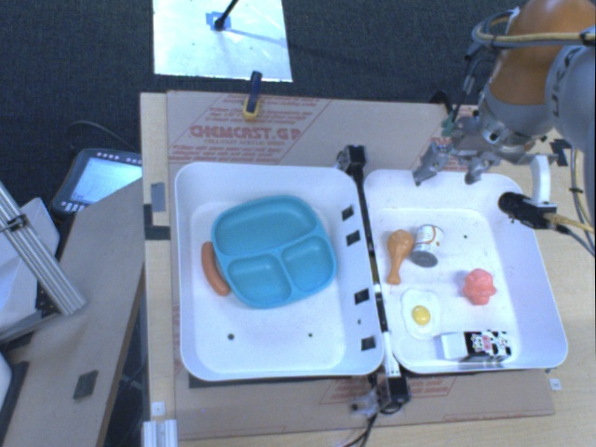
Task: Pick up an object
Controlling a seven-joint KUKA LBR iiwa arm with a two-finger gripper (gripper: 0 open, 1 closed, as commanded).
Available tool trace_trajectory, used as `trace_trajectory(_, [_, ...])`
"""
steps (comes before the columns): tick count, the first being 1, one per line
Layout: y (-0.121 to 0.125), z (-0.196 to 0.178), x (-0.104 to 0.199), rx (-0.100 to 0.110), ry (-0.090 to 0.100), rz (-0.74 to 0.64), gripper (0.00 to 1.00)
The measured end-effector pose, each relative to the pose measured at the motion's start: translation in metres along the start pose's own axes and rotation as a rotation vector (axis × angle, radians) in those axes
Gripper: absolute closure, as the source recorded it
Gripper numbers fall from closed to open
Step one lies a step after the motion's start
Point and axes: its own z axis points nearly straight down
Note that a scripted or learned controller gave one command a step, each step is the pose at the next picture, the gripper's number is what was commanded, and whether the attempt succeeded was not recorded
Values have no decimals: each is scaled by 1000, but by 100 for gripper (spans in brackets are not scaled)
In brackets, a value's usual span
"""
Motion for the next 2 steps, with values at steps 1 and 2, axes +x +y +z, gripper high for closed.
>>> trace_trajectory(1, [2, -9, 0, -13, -1, -2, 0])
trace_trajectory(2, [0, 51, 8, -9, 0, -4, 0])
